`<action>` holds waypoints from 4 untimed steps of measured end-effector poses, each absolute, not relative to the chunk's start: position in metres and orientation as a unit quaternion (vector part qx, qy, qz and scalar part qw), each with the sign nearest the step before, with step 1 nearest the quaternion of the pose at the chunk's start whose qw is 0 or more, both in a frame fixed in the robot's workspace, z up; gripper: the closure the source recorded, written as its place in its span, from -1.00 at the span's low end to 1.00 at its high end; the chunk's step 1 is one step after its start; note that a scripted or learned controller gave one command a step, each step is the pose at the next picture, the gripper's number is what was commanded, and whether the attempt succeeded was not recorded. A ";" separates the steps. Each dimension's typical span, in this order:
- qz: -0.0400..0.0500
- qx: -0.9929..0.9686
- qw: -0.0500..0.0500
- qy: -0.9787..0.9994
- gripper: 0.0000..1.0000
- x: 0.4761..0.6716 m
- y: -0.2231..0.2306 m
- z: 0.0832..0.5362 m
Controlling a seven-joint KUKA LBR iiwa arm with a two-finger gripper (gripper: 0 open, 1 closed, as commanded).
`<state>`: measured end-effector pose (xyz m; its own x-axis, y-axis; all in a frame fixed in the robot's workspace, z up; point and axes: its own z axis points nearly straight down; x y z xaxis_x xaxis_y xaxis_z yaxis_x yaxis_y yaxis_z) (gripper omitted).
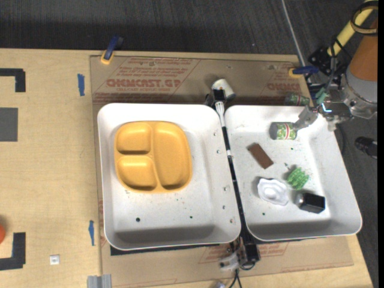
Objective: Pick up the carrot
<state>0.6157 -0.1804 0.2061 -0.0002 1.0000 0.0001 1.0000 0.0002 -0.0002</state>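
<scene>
My gripper (305,117) hangs over the far right corner of the right bin (345,191), on the grey arm with its orange band (365,62). Its tip is right beside a small green and white can (282,131) lying near the bin's far wall. A green leafy piece (297,177) lies in the middle right of that bin, well in front of the gripper. I can make out nothing held in the gripper.
The right bin also holds a brown block (260,155), a white lumpy object (273,191) and a black object (311,203). In the left bin (108,215) sits a yellow divided plate (153,155). A black rail (231,179) divides the bins.
</scene>
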 end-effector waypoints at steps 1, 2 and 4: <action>0.000 -0.661 0.001 -0.750 -1.00 0.572 -0.098 0.114; 0.000 -0.624 0.000 -0.781 -1.00 0.488 0.043 0.184; 0.001 -0.753 0.002 -0.658 -1.00 0.512 0.072 0.184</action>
